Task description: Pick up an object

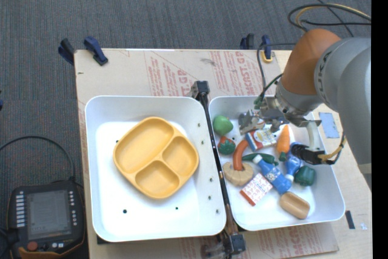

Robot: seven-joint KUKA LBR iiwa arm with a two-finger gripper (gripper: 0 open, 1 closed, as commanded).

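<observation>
The right bin [335, 203] holds a heap of toy foods. Among them are a green ball-like fruit [222, 125], a red chili [240, 153], an orange carrot [283, 138], a blue bottle [274, 174], a red-and-white packet [256, 189], a tan bagel [237, 174], a dark green pepper [305, 176] and a bread roll [295, 204]. My gripper [252, 122] hangs low over the bin's back part, just right of the green fruit and above a small white carton [264, 138]. The wrist hides what lies directly under it.
The left bin [97, 130] carries a yellow three-compartment plate [156, 156]. Blue clamps [95, 49] sit at the board's back edge. A teach pendant [42, 215] lies on the floor at the lower left. The arm's grey and orange body [327, 70] looms over the right bin's back right.
</observation>
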